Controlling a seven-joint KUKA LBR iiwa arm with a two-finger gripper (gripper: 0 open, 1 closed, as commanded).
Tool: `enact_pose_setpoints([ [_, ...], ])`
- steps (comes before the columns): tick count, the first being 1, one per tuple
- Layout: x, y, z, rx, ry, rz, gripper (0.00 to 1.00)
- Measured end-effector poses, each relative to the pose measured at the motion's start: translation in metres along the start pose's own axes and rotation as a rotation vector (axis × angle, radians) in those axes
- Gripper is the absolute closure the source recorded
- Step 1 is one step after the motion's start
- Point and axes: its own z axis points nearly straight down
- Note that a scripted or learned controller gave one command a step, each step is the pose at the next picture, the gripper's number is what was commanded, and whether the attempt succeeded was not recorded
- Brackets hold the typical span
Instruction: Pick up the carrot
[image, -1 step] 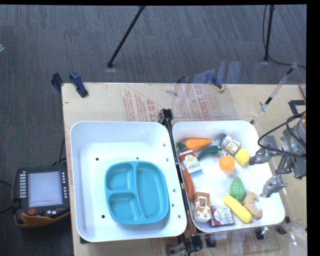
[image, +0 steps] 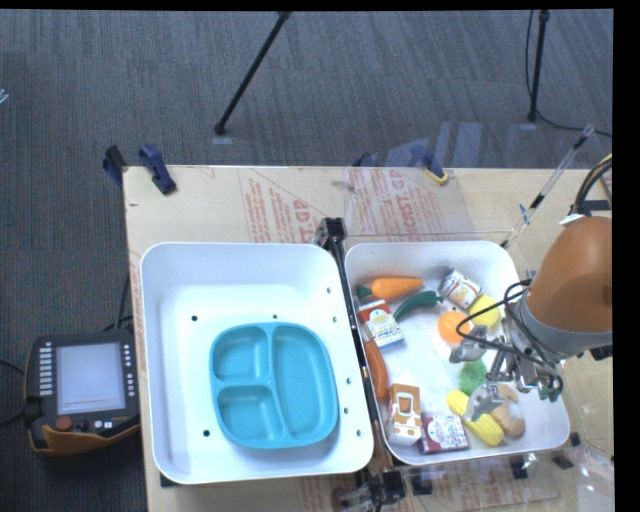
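Note:
The carrot (image: 393, 287), orange with a green top, lies on its side in the back left part of the right bin (image: 500, 255). My gripper (image: 478, 376) reaches in from the right and is low over the bin's front right part, well to the right of and nearer than the carrot. Its fingers (image: 467, 352) are open and straddle a small green toy (image: 472, 378). Nothing is lifted. The arm's orange band (image: 575, 275) covers the bin's right rim.
Around the carrot lie a green vegetable (image: 416, 303), a can (image: 459, 289), a lemon (image: 486, 310), an orange (image: 453, 326), a juice box (image: 381, 325) and a sausage (image: 376, 368). Corn (image: 476, 420) and cartons (image: 404, 412) lie in front. The left bin (image: 170, 270) holds a blue divided plate (image: 272, 385).

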Motion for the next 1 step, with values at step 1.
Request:
enact_pose_setpoints([
  [1,-0.0812,0.0456,0.0255,0.000,-0.014,0.062,0.00],
])
